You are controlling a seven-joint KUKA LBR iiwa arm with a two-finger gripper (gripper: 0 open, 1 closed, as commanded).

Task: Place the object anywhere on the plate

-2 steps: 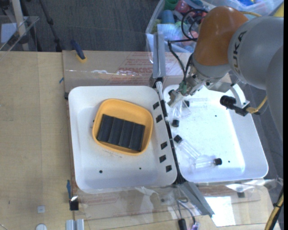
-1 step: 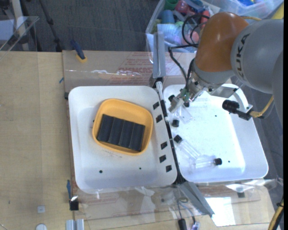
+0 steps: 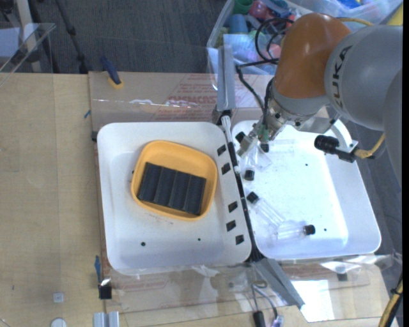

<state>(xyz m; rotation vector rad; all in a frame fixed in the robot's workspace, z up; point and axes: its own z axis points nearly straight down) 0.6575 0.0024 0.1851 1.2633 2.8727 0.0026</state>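
A yellow square plate sits in the middle of the left bin. A black ridged rectangular object lies flat on the plate, filling most of its inside. My gripper hangs below the orange wrist band over the near-left part of the right bin, close to the divider between the bins. It is to the right of the plate and apart from the black object. I see nothing held in it.
A clear plastic piece with a black tip lies near the front of the right bin. Small black tabs line the divider between the bins. Cables and clutter sit behind the bins.
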